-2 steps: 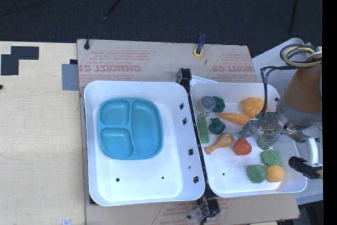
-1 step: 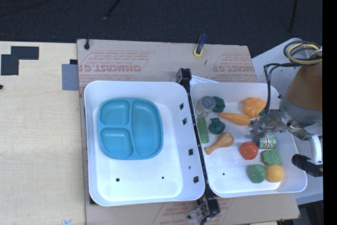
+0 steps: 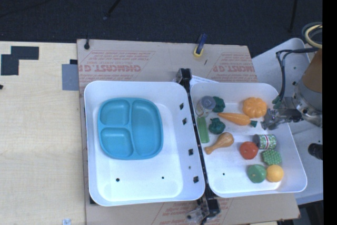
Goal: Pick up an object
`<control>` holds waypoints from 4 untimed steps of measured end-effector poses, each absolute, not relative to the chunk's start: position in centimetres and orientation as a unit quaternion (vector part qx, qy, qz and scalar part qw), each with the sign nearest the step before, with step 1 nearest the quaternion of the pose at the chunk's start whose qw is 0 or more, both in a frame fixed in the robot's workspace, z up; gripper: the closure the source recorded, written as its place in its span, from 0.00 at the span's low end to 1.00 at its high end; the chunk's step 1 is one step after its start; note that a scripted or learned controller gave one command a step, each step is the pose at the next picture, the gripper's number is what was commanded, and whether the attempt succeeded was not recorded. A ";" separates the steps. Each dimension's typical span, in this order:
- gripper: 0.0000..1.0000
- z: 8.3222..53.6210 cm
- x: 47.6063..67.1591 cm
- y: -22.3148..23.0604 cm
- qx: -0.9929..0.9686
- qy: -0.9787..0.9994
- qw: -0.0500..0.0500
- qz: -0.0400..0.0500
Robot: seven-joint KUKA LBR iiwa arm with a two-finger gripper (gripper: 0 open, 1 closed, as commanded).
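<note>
On the cardboard (image 3: 158,63), inverted red print, unreadable, can (image 3: 266,141) label illegible

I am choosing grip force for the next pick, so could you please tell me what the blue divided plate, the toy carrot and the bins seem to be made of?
Blue divided plate: probably moulded plastic, with an even colour and a soft sheen.
Toy carrot: likely plastic or rubber, uniformly orange and smooth; which one is unclear.
Both bins, left bin and right bin: seemingly thin white plastic with glossy, rounded rims.

Grey arm (image 3: 310,105), orange band, looping black cable, dark metal tool (image 3: 272,117)
</note>
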State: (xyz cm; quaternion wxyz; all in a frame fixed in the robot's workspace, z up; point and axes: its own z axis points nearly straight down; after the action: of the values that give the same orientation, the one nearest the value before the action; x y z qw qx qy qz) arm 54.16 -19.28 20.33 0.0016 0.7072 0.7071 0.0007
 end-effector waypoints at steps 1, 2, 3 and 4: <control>1.00 22.9 54.2 -19.4 0.707 0.707 0.000 0.000; 1.00 23.6 56.0 -15.1 0.706 0.708 -0.001 0.000; 1.00 22.6 57.4 -10.1 0.705 0.709 -0.002 -0.001; 1.00 22.7 60.4 -4.4 0.705 0.709 -0.001 0.000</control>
State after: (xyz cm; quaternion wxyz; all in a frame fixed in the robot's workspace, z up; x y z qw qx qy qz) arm 60.36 -4.42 22.66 -0.0012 0.7049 0.7093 0.0005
